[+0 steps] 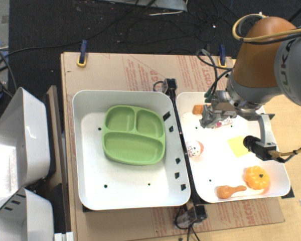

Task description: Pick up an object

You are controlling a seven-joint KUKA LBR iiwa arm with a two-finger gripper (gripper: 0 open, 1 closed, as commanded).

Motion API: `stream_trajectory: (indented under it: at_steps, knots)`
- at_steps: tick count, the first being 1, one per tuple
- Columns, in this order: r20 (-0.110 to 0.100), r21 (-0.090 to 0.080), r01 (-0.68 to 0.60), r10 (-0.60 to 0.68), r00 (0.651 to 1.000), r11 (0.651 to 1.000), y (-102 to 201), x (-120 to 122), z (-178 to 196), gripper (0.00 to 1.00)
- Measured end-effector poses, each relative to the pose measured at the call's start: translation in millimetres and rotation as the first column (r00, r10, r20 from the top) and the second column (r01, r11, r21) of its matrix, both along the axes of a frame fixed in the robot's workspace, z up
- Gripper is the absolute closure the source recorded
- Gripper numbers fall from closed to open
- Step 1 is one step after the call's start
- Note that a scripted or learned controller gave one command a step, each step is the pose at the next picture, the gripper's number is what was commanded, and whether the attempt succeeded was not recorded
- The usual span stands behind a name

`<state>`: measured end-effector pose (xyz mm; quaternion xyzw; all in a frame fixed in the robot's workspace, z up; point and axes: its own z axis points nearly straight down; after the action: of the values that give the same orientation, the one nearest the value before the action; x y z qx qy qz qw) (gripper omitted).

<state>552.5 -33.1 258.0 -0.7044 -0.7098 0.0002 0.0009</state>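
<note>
Gripper (214, 117) work comes first at this moment: the tool hangs low over the far part of the right bin (281, 195), and from the slanted camera I cannot tell how it is set, nor whether anything sits in it, so I would count nothing as picked. Several candidates lie in that bin. A small orange block (197, 109) rests just beside the tool on its left, near the far wall; something pink and white (223, 123) peeks out right beneath the tool, too hidden to name. A white ball with orange marks (194, 148) lies near the divider between the bins, a yellow flat square (238, 146) lies toward the middle, and an orange pumpkin (256, 177) and an orange gourd (230, 190) sit at the near edge. The left bin (85, 185) holds only a green divided plate (134, 134), well apart from the arm. To do this step well, I judge the nearest thing, the pink and white piece or the block, to be the sensible target: centre over it, come straight down, and close only once it sits squarely between the tips. The block is close to the wall, so a skewed approach could nudge it against the rim. The flat square looks hard to grasp.
</note>
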Motion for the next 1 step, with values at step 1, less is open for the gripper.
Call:
stream_trajectory:
  at_steps: [1]
  knots:
    - [0.000,0.001,-0.002,0.002,1.000,1.000,63.5,-5.3,-9.8,1.00]
